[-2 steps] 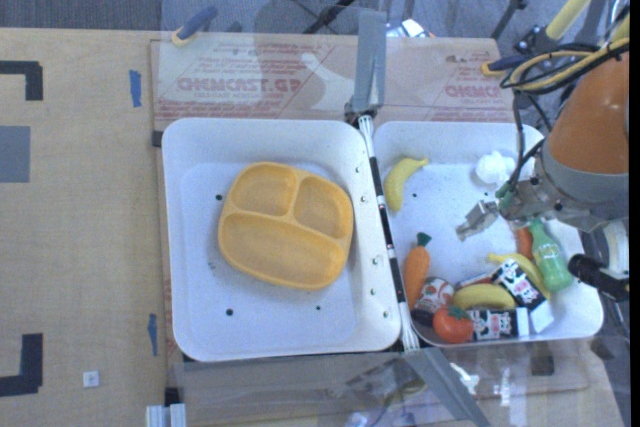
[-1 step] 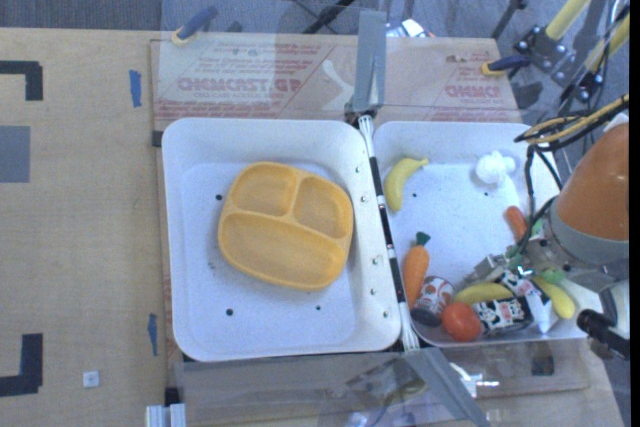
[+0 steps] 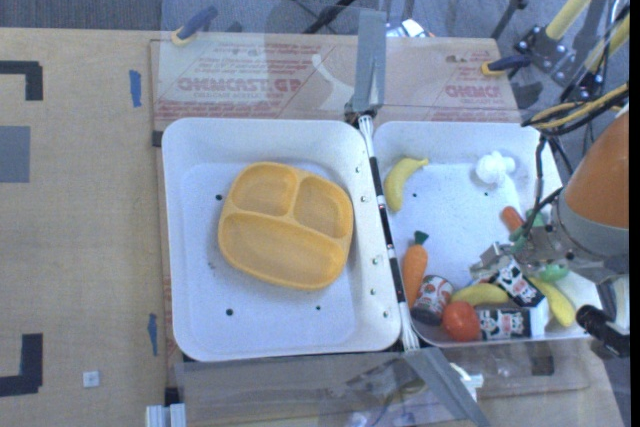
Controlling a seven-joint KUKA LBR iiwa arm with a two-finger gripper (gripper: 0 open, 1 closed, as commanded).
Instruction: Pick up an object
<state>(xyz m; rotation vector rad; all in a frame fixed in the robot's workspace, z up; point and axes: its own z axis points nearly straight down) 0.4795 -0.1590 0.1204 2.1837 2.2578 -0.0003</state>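
The right bin holds several toy foods. A yellow banana lies near its back left, and a white lump sits at the back. A carrot lies by the left wall, with a small can and a red tomato in front of it. A second banana and a black-and-white carton lie along the front wall. My gripper is low at the bin's right side, over a black-and-white patterned object. Nothing I can see is clearly between its tips.
The left bin carries a yellow divided plate. The arm's grey and orange body covers the right bin's right edge. Clear panels and clamps stand behind both bins. Cables hang at the upper right.
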